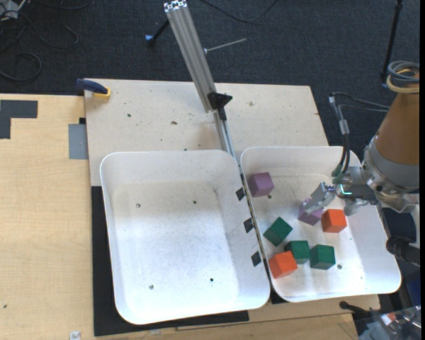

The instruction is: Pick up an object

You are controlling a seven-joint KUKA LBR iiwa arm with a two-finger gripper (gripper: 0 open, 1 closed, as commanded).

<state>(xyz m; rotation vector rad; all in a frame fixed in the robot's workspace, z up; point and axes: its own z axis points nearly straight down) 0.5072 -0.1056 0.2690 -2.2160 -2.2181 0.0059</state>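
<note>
Bench: pale speckled board (156,112) under two shallow white bins set side by side, with a light wooden surface (28,225) at its 9 o'clock side.
Left bin: (127,289) white, speckled with small dark marks.
Right bin: (382,278) white, holds all the blocks.
Divider: rims of the two bins meet along a line bearing three small black clips (248,224).
Purple cube: (261,184) at the 10 o'clock part of the right bin, apart from the others.
Tilted green cube: (278,231) near the bin's middle, turned on a slant.
Green pair: one green cube (297,251) and another green cube (323,256) just beside each other toward 6 o'clock.
Lower orange cube: (282,264) at 7 o'clock, close to the divider, touching or nearly touching the green pair.
Upper orange cube: (333,221) at 3 o'clock of the bin's middle, just beside the gripper.
Small purple block: (310,215) right at the gripper tips, beside the upper orange cube.
Arm: grey with an orange band (404,129), reaching in from 3 o'clock.
Gripper: (319,202) low over the right bin, tips down at the small purple block; whether the block is clamped or the jaws stand wide or narrow cannot be told.
Aluminium profile: (191,52) slanting from 12 o'clock down to the bins' join, checker mark on its top end.
Writing: no readable labels or brands.
Blue-and-yellow clamp: (93,87) at the board's 10 o'clock corner.
</note>
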